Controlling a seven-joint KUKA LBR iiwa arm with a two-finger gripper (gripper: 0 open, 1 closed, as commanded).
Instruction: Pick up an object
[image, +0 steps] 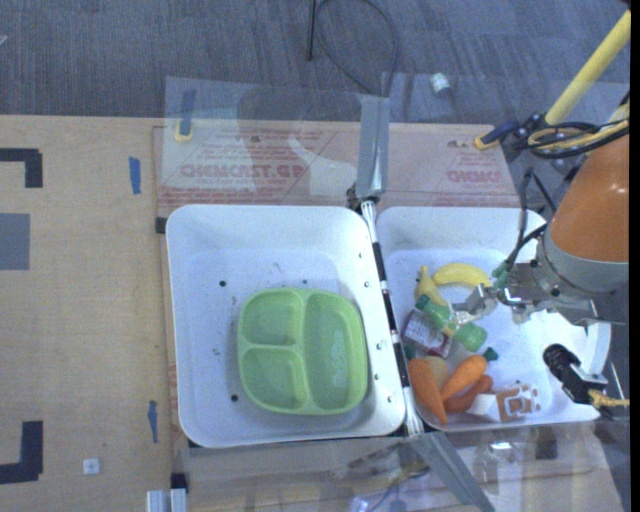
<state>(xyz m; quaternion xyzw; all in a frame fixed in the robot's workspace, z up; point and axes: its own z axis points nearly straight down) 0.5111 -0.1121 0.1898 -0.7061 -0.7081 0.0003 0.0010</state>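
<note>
The gripper (487, 296) is being lowered over the right bin (400, 228), beside the banana (458, 274) and above the bottle (436, 328); its jaws appear open, holding nothing. A descent and closing on one toy is being called for next.

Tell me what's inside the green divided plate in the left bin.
The green divided plate sits in the left bin with all three compartments visibly bare. What lies under the plate is covered and cannot be seen.

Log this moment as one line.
hand: over right bin, by banana | carrots: in bin | green tray: left bin
</note>
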